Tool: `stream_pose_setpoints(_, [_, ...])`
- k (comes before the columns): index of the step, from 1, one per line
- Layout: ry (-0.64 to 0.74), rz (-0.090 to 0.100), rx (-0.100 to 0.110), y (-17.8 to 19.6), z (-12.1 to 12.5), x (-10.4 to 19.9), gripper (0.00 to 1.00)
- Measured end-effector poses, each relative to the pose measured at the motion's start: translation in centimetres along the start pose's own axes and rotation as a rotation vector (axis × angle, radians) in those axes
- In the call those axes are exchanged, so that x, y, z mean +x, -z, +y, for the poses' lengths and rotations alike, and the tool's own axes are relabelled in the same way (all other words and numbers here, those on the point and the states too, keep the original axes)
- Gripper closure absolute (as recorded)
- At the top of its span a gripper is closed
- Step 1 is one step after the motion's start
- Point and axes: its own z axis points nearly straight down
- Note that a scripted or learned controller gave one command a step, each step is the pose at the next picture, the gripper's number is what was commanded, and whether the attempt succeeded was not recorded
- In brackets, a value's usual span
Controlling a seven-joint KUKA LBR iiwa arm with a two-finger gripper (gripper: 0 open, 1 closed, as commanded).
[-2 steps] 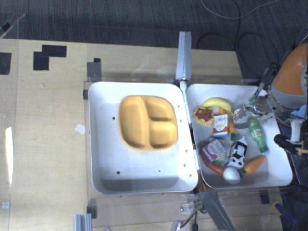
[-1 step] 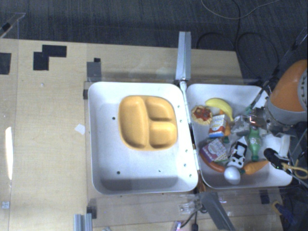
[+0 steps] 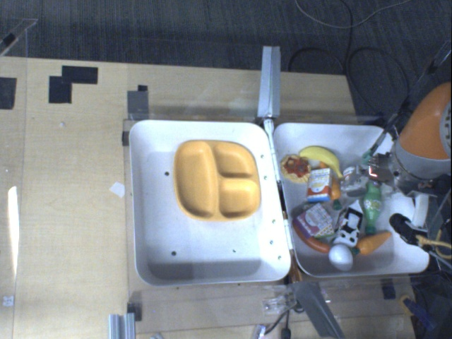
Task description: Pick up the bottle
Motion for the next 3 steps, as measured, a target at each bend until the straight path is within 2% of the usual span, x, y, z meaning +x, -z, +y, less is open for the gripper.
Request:
stream_pose_setpoints(1, [0.003,0.002,-0.005,1.1,0.2,0.2,1.0])
stream_pose_setpoints(2, [0.022,-0.003,0.014,2.6,-5.9,3.0,1.0])
stream_pose_setpoints(3, [-0.192,-0.003,-0.009,-0.6,-6.9,-2.0,1.0])
